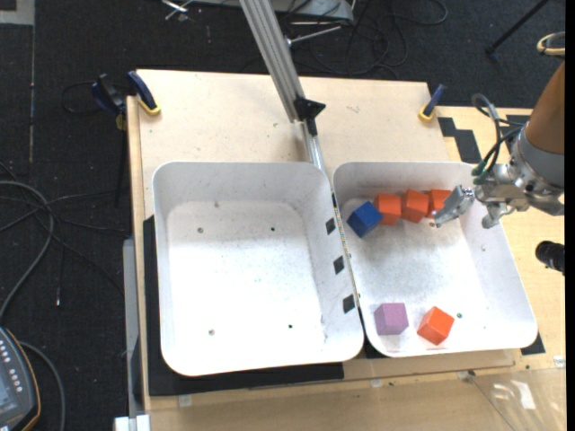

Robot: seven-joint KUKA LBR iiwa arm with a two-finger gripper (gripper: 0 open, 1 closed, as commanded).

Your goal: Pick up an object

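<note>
Down front, a lone orange cube (436,324) and purple cube (391,318) are left alone while the gripper (446,209), apparently spread with nothing clamped, is poised beside the orange row (413,205); lowering and closing is judged next.

Landmark: right bin (503,268). Left bin (180,241) sits just beside it, on its left, rims touching. Inside the right bin, along the far wall: a row of four cubes (402,209), leftmost one (364,218) slightly nearer. Gripper (452,206) at the row's right end. Near the front wall: two cubes (413,321) side by side, apart. Both bins rest on the bench (234,124).
</note>
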